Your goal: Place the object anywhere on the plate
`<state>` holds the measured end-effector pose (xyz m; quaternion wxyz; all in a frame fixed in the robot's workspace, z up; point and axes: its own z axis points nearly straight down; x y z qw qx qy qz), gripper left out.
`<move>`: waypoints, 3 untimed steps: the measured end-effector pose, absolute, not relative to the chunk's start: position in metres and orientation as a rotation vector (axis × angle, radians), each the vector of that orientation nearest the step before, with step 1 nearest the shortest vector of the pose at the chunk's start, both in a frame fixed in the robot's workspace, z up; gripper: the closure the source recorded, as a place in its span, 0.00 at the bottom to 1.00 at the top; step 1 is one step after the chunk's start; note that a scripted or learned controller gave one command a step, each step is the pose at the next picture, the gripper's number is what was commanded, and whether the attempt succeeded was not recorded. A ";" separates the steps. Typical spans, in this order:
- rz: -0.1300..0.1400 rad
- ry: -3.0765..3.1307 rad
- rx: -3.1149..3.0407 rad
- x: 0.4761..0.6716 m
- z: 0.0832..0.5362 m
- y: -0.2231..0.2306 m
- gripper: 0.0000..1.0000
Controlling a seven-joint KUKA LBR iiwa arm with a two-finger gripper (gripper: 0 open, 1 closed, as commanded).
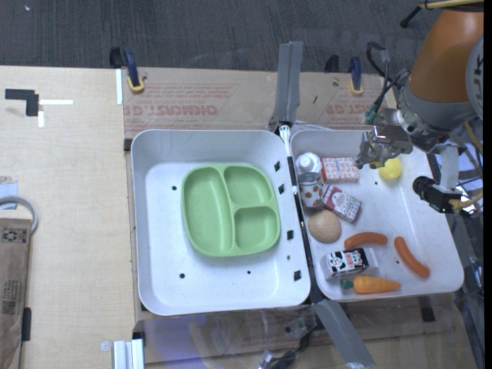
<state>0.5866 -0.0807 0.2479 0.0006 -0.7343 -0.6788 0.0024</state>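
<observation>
A light green plate (231, 208) with three compartments lies in the left white bin (157, 275), with nothing on it. My gripper (373, 154) hangs low over the back of the right bin (442, 275), just left of a small yellow lemon-like ball (392, 169). A red and white carton (339, 168) lies directly to the gripper's left. Nothing shows held in the gripper. The grey arm with its orange band (450, 48) comes in from the upper right and hides the bin's back right corner.
The right bin also holds a small white-capped bottle (309, 179), a second red carton (343, 204), a round bun (325, 226), two sausages (366, 240) (411, 257), a cow-print milk carton (347, 261) and a carrot (372, 285). A divider wall (290, 206) separates the bins.
</observation>
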 end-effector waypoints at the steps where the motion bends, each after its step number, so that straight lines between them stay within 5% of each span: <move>1: 0.006 -2.185 -2.254 0.575 0.219 -0.039 1.00; 2: 0.007 -2.178 -2.260 0.551 0.190 0.018 1.00; 3: 0.003 -2.264 -2.180 0.611 0.245 0.038 1.00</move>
